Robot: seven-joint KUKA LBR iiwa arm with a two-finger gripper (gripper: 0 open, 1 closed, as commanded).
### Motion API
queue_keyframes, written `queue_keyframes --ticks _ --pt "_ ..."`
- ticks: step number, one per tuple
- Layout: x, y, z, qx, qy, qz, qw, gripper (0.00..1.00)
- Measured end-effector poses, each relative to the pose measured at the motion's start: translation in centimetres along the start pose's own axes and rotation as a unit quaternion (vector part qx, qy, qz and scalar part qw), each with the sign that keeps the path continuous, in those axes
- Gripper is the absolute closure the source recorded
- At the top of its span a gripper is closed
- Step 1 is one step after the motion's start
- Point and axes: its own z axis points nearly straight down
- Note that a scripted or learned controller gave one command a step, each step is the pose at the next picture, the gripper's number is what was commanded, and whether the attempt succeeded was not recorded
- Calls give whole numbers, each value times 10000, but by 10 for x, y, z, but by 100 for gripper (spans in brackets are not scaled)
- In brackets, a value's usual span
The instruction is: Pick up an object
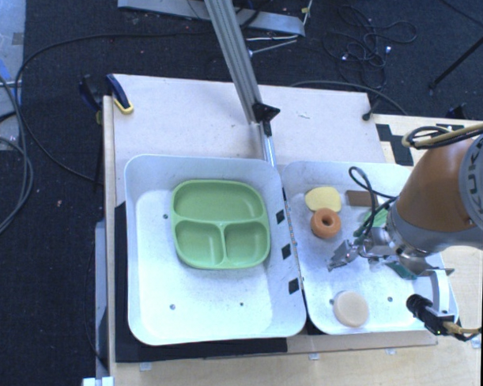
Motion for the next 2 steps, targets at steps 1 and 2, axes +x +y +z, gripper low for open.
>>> queue_keyframes --ticks 1,2 --pt "0 1 52 -26 -10 -3 10000 0" --pt "-1 2 38 -55 -23 9 10000 100"
